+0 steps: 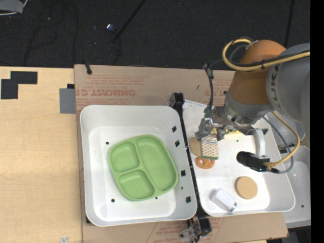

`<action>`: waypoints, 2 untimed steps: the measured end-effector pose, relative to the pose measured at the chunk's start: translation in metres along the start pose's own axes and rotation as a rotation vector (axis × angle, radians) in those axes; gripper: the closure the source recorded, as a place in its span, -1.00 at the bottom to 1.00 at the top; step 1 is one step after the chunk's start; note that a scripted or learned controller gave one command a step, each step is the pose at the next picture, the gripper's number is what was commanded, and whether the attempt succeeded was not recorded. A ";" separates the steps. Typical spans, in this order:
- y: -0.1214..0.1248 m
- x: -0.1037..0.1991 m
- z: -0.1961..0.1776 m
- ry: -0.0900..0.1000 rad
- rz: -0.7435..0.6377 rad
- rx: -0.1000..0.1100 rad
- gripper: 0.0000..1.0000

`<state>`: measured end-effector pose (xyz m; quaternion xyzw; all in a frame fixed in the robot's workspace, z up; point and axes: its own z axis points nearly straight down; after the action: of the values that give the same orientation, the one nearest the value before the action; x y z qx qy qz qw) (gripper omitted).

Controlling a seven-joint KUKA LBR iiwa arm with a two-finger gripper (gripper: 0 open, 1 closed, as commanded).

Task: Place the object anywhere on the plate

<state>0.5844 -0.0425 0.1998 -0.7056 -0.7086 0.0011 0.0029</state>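
Near front, below pincer (209,133): white block (223,200), tan disc (247,188). Just under pincer, patterned packet (209,148) upright between fingers, apparently gripped, over orange pretzel (205,162). Left of pincer, green plate (143,167) in left bin (96,135).

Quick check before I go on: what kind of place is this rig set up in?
Probably a robotics lab bench, not a kitchen. Two white bins sit on cardboard sheets, cables trail over dark flooring behind, and the arm works above toy-like items in the right bin, with a green plate in the left.
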 end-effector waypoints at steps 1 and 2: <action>-0.009 0.044 -0.013 -0.001 0.000 -0.001 1.00; -0.011 0.100 -0.028 -0.001 -0.001 -0.004 1.00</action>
<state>0.5727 0.0574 0.2280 -0.7052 -0.7090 0.0002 0.0013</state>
